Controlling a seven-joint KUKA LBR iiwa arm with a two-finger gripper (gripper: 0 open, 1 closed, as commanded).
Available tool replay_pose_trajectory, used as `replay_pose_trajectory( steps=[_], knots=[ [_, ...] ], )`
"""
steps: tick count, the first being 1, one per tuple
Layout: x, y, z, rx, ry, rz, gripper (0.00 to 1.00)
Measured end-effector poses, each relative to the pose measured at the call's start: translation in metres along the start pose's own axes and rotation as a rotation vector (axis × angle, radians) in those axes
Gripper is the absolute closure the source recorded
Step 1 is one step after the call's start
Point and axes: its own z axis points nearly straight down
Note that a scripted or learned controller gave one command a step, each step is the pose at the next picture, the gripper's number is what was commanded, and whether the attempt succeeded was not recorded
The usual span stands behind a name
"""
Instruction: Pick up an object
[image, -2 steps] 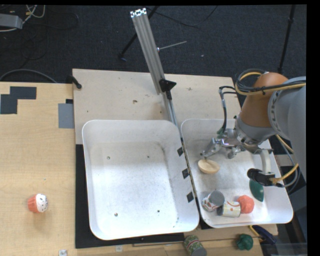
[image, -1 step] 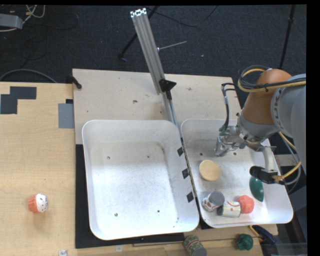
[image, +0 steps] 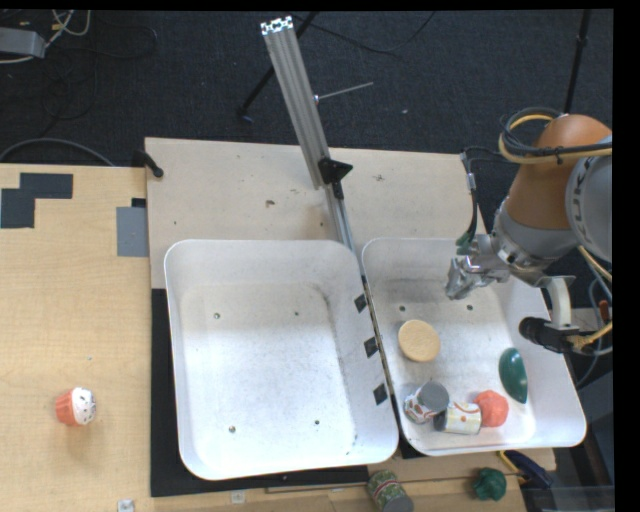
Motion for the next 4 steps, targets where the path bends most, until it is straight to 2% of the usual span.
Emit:
replay_pose_trajectory(
  steps=[2,4],
  knots=[
    [-0.002,0.001,-0.117,-0.002,0.0,-0.003,1.0],
    [0.091,0.012,-0.093,0.006,0.003,-0.005,1.0]
  ],
)
